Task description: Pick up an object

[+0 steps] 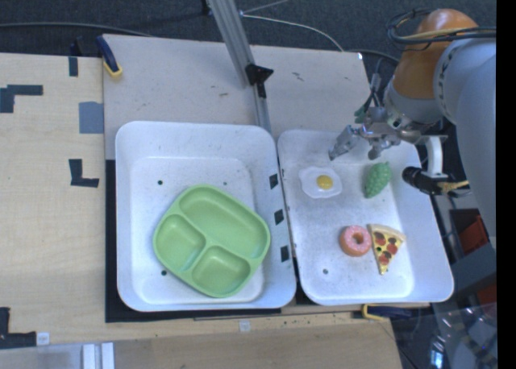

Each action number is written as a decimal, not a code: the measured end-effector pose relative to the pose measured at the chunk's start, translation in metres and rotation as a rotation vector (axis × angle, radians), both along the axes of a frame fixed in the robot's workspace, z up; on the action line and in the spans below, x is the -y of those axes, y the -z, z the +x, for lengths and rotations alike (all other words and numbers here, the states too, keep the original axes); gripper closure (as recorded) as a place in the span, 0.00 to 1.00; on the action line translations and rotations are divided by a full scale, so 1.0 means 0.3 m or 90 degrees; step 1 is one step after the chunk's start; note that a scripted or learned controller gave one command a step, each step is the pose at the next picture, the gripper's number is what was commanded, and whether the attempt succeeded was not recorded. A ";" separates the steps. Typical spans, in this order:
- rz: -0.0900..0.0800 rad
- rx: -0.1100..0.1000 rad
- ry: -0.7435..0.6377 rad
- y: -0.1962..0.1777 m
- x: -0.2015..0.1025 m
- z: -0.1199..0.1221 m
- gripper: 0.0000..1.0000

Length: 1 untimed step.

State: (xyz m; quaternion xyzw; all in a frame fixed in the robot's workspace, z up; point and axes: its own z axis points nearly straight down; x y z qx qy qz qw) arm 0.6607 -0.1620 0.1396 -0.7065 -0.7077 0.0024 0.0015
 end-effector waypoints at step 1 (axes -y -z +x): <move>0.000 0.003 0.000 0.174 -0.001 -0.001 0.00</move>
